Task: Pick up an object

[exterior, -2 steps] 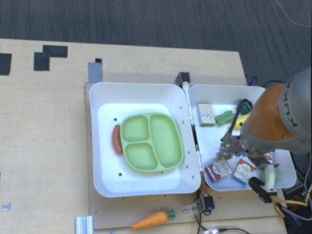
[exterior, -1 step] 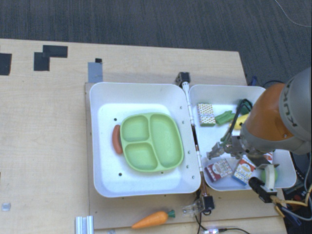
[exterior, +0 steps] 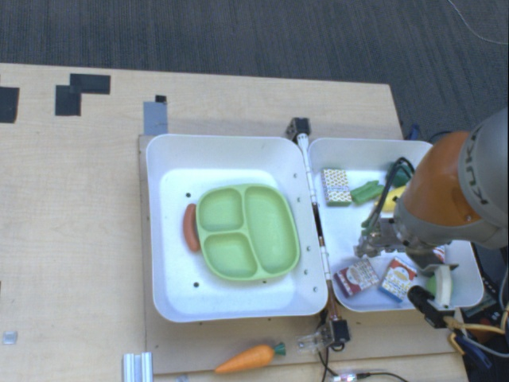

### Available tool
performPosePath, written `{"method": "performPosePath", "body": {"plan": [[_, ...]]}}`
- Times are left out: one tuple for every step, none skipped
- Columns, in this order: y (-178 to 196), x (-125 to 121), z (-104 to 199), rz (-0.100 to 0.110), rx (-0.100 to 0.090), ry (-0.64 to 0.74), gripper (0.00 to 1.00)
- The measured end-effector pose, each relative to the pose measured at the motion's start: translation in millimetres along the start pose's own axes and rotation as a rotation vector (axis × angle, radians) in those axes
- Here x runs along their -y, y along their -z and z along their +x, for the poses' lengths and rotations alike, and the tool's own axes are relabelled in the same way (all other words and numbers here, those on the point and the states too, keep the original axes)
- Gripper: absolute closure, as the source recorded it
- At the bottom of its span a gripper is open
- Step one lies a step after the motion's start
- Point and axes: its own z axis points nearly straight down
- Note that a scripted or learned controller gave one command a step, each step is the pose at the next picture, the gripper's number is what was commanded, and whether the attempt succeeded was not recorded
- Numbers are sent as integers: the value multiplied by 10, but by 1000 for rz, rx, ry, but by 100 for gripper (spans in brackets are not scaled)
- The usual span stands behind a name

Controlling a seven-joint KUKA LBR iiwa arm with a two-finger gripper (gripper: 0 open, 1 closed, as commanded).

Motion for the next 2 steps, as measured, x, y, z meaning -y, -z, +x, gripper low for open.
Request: {"method": "performPosePath", "body": {"plan": [[-1, 1, 0, 0, 0, -1, 0], [104, -17, 8, -4, -1, 3, 100]]}}
